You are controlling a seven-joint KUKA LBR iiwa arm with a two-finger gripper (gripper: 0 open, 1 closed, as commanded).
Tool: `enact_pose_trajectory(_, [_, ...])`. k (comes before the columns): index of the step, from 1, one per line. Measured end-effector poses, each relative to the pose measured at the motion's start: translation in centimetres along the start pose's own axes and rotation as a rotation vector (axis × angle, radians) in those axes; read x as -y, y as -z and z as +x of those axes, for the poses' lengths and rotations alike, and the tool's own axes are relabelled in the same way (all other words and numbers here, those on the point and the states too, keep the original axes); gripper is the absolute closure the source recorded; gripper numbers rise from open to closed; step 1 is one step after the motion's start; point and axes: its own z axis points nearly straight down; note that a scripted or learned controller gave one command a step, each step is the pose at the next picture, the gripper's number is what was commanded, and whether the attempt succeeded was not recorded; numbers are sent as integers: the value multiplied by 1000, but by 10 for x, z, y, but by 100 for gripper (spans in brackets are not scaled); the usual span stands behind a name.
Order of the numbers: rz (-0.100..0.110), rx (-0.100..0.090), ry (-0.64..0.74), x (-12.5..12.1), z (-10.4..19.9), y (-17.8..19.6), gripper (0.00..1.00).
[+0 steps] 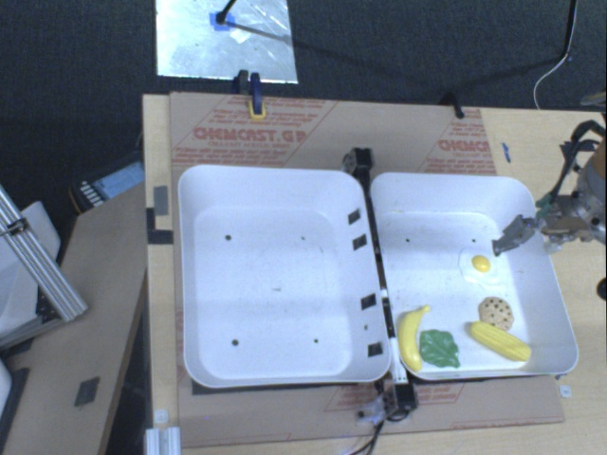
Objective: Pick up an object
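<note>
The right bin (427,207) holds a fried egg toy (479,264), a round cookie (495,311), a yellow corn cob (500,341), a banana (411,336) and a green leafy piece (439,348). My gripper (505,238) reaches in from the right edge, hovering just up and to the right of the fried egg. Nothing shows between its fingers.
The left bin (204,197) sits beside the right one, with black clips (365,273) along the shared rim. A silver sheet (226,27) lies beyond the bench at the back. Cables (560,60) run at the top right.
</note>
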Motion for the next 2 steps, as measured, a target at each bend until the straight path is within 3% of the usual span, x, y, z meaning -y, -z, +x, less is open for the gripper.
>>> enact_pose_trajectory(1, [-20,2,8,32,57,165,0])
enact_pose_trajectory(2, [-19,2,6,49,94,300,0])
